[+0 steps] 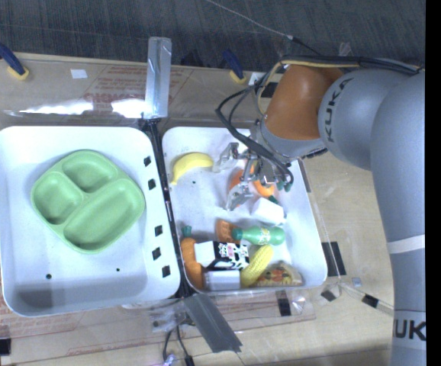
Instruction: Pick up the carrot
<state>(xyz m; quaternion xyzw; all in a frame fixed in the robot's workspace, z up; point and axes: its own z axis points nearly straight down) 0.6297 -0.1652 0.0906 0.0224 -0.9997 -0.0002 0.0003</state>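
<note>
The carrot (246, 180), a small orange piece, lies in the back half of the right bin (205, 204). My gripper (233, 177) reaches down over it from the right, below the orange wrist band. Its two grey fingers (228, 157) stand apart, one behind the carrot and one in front of it, so the carrot sits in the gap between them. I cannot see either finger pressing on it. The wrist hides the carrot's right end.
A banana (190, 163) lies at the bin's back left. Toward the front are a white block (271, 210), a green bottle (260, 236), a corn cob (259, 261), a black-and-white carton (224, 255) and a long orange item (191, 262). The left bin holds a green divided plate (89, 198).
</note>
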